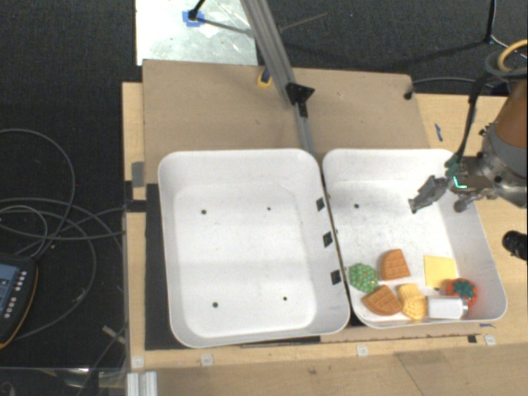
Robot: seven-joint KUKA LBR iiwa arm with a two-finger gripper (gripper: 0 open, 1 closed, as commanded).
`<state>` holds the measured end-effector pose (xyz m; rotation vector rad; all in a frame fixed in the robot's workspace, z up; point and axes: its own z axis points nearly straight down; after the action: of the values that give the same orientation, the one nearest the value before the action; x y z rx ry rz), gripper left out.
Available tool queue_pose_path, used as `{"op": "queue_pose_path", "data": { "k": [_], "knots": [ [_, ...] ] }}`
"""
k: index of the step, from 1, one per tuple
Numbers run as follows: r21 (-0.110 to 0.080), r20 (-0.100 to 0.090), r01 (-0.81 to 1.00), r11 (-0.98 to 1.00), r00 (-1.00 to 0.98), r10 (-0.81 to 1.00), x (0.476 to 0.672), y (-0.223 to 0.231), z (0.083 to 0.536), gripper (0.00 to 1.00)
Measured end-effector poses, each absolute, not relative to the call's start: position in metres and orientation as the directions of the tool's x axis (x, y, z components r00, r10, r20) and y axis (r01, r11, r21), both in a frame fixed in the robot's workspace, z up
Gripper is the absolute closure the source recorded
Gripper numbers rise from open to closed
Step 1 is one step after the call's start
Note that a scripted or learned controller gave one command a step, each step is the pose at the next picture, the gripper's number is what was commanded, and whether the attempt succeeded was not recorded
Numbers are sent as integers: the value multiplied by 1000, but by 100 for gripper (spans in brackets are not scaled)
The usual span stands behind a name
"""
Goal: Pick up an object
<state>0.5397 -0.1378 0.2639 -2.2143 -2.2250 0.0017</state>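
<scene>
Over the right bin (355,172), toward its 2 o'clock corner: gripper (429,195), apparently spread and grasping nothing, well apart from the toy food. Down at 5 o'clock, packed close: green piece (362,276), orange waffle (395,264), yellow square (440,269), red item (461,288), white block (445,308). Likely trouble: crowding against the near wall, so a fingertip striking a neighbour or the rim, closing on air.
</scene>
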Motion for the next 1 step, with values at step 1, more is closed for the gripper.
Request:
{"op": "queue_pose_path", "data": {
  "k": [1],
  "knots": [
    [2,0,1000,3,-3,1000,540,-138,266,0]
  ]
}}
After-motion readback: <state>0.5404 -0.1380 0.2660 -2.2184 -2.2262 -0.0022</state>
